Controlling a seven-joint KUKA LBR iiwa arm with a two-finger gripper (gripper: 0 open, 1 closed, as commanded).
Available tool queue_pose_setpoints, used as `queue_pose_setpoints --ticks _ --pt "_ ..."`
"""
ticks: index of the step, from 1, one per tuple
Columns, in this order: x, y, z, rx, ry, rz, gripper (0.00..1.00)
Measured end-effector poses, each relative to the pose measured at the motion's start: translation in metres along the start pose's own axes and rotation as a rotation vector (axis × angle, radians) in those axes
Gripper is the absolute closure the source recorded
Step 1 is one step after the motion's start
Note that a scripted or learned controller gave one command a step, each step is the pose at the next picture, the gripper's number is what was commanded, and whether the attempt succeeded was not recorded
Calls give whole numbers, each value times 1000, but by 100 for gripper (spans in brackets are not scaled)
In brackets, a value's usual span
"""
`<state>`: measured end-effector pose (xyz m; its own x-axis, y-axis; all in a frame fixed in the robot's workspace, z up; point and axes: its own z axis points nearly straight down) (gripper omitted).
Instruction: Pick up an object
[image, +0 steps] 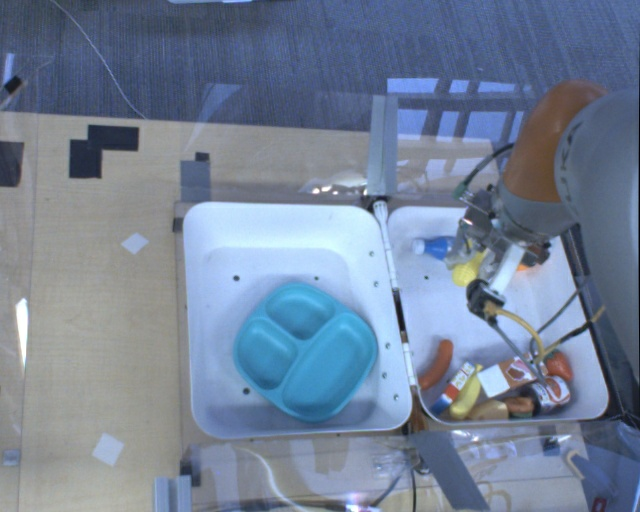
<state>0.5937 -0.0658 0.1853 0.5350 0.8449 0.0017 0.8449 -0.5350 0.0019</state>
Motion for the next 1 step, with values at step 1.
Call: queue_pose_setpoints --ticks 1 --pt "34 7 -25 0 0 128 100"
